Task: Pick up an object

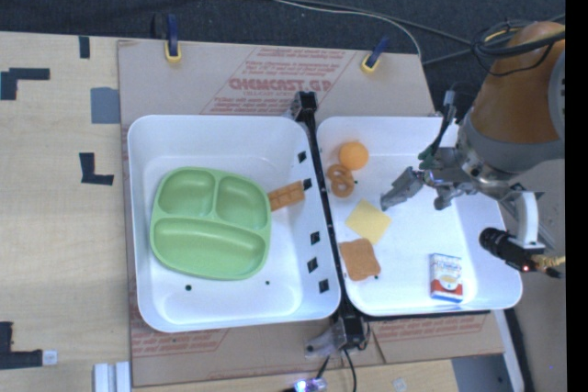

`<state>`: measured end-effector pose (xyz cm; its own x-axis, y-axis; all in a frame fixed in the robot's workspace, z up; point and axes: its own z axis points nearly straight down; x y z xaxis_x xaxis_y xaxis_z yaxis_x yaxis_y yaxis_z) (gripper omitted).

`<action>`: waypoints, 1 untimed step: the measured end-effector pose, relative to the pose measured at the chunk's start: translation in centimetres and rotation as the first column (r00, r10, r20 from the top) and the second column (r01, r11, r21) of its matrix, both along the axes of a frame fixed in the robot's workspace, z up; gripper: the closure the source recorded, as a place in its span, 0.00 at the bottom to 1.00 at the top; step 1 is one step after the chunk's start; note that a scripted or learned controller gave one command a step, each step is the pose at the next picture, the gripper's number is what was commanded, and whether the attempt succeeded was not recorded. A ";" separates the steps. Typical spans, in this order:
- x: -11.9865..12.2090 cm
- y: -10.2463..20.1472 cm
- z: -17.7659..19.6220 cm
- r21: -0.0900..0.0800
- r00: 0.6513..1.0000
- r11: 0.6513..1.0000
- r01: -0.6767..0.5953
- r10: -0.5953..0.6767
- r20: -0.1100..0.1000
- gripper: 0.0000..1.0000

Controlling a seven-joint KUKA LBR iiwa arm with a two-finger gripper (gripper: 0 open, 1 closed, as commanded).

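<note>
In the right bin [487, 294] lie an orange ball [353, 154], a small brown ring [340, 182], a yellow cheese slice [367, 220], a piece of toast [360, 259] and a small red and white box [446, 277]. My gripper [416, 198] hovers over the middle of this bin, just right of the cheese slice. Its fingers stand open and spread, and nothing sits between them.
The left bin [147, 138] holds a green divided plate [211, 222] and a brown stick [287, 195] by its right wall. A black divider [317, 197] runs between the bins. The grey and orange arm [514, 106] overhangs the right bin's far right side.
</note>
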<state>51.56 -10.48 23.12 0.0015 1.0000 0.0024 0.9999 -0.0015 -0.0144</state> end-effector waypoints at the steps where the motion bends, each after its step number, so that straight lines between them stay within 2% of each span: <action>1: 0.3 0.0 0.6 -0.002 1.000 1.000 -0.003 0.003 0.013 0.00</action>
<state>51.81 -10.46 23.72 -0.0020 1.0000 0.0006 1.0000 0.0020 -0.0017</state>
